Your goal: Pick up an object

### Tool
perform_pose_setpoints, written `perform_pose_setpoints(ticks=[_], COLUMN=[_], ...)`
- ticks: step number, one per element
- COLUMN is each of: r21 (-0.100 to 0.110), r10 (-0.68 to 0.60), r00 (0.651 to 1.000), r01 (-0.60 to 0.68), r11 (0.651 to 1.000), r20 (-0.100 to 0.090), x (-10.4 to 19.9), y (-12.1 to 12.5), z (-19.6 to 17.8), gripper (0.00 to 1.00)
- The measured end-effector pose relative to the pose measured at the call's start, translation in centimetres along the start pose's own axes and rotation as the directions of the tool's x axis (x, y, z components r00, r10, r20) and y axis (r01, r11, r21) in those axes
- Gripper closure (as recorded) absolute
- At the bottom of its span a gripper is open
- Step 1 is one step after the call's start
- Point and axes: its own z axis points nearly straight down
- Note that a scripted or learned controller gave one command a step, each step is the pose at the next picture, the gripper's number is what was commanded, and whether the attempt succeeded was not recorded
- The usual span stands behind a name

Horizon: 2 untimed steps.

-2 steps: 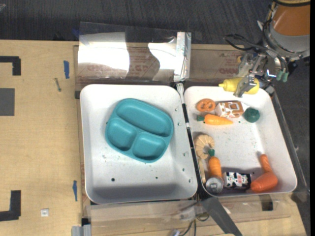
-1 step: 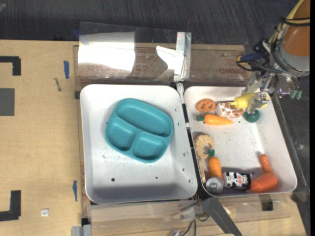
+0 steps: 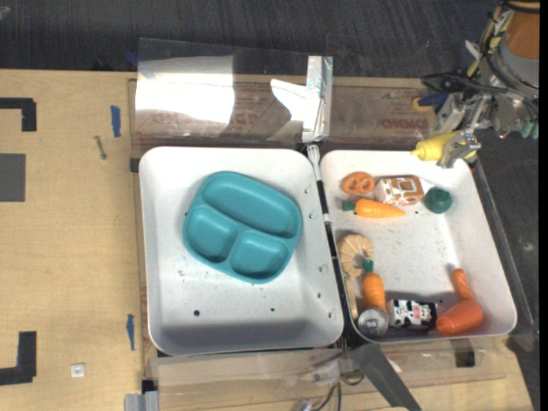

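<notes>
The gripper hangs over the far right corner of the right bin, its fingers clenched on a yellow toy that sticks out to the left. Below it in that bin lie a pretzel, a carrot, a small box and a green ball. The left bin holds a teal divided plate.

No text, label or number can be read
</notes>
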Motion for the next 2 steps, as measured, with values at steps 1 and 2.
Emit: perform_pose_setpoints(ticks=[1,2], r21=[-0.002,-0.001], r10=[0.116,0.078], r00=[0.993,0.997], r01=[-0.116,-0.078], r11=[0.993,0.997], r20=[-0.009,-0.004], x=[4.5,0.1], y=[2.3,3.7], z=[2.1,-0.7], gripper=[1.00,1.00])
